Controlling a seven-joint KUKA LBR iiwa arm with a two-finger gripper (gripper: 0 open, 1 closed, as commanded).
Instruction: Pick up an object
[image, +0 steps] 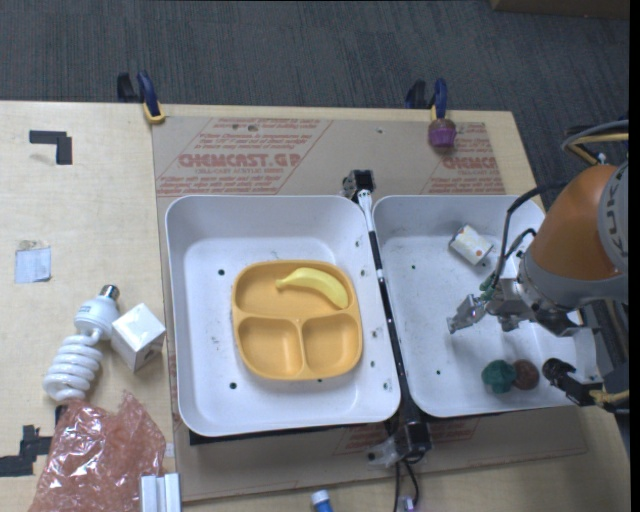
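Gripper (466, 316): you see it low over the right bin (425, 385), fingers slightly parted, nothing between them. Nearest targets: a green ball (497, 375) and a brown ball (526, 375), touching each other near the bin's front wall; a white block (469, 244) lies further back. You should judge the balls light, probably soft and apt to roll; take one across its middle. The left bin (200, 400) holds a yellow tray (297, 345) with a banana (315, 284).

You can read "CHEMCAST" in red, printed in repeating slanted rows, on the brown protective sheet (260, 150) under the bins; smaller print there is illegible.
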